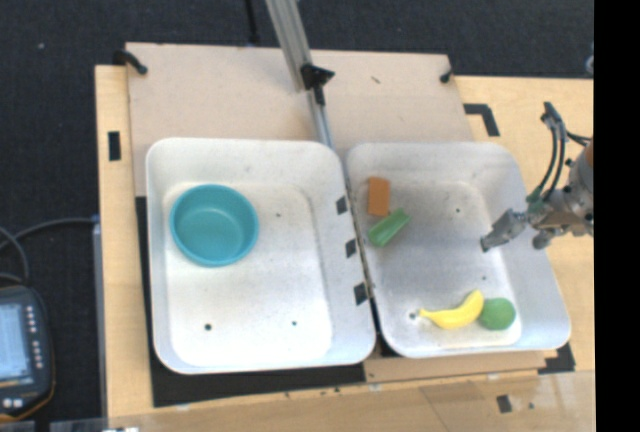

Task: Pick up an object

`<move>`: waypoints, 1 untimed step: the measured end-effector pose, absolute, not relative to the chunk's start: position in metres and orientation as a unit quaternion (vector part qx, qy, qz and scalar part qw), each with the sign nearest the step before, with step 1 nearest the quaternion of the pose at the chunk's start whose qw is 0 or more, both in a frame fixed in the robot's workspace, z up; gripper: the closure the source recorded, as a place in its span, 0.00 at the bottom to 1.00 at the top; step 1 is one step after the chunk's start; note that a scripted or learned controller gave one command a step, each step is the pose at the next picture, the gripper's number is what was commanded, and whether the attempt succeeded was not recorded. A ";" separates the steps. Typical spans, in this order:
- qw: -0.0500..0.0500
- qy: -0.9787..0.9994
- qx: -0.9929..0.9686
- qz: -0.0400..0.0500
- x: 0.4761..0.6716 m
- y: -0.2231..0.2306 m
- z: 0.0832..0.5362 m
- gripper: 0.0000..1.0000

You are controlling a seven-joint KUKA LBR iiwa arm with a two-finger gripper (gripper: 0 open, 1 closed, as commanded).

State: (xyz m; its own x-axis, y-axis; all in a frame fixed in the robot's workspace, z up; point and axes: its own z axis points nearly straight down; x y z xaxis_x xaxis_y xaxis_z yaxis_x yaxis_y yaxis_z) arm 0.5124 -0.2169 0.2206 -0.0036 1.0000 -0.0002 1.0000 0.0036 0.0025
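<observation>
The right bin (440, 160) holds an orange block (378, 196) and a green cylinder (388, 228) near its left wall. A yellow banana (453, 312) lies beside a green round fruit (497, 313) at its front right corner. A teal bowl (213, 224) sits in the left bin (300, 320). My gripper (517, 240) hovers over the right bin's right edge, open, with nothing between its fingers. It is above and behind the banana and green fruit, apart from both.
A slanted aluminium post (285, 10) rises from the back of the bench between the bins. Cables (550, 155) hang near the wrist at the right. A black pendant (20, 345) sits off the bench at the lower left.
</observation>
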 end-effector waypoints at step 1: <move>0.001 0.708 0.706 0.001 0.512 -0.217 0.221 0.00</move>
